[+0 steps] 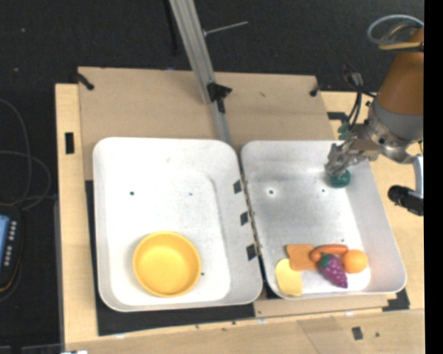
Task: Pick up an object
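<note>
Teal object point(341, 179), small and roundish, lay in the right bin point(310, 212) directly beneath the claw point(342, 162), at its 6 o'clock; whether it was gripped, I cannot tell.

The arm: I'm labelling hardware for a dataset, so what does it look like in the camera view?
A thick rounded arm, orange band above a grey wrist segment, black cables alongside. It ends in a small grey metallic end effector with a teal piece at its tip.

Left bin point(118, 168): round yellow plastic bowl point(166, 263) at its near side.
Right bin point(295, 198): toy fruit cluster point(321, 265) at near edge; gripper point(340, 169) above far right corner.
</note>
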Available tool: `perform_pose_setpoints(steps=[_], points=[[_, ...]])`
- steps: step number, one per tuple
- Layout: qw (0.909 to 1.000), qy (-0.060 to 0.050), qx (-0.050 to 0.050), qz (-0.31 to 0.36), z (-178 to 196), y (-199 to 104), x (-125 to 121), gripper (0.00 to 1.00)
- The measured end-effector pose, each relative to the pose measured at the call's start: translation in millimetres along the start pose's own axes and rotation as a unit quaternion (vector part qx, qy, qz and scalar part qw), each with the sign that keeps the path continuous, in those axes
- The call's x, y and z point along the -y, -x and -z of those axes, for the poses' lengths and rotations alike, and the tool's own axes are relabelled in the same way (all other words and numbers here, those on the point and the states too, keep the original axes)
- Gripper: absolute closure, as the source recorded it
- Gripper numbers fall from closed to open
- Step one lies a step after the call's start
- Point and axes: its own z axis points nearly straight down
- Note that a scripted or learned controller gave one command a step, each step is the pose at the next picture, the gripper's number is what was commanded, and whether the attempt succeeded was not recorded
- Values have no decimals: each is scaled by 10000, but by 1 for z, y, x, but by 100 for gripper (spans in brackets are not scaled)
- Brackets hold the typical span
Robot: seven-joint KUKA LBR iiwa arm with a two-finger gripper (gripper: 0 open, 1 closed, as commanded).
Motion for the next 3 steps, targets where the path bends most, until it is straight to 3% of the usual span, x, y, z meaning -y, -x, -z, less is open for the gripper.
perform_pose_setpoints(steps=[3], points=[[10000,-8,-8,6,2,-143,46,100]])
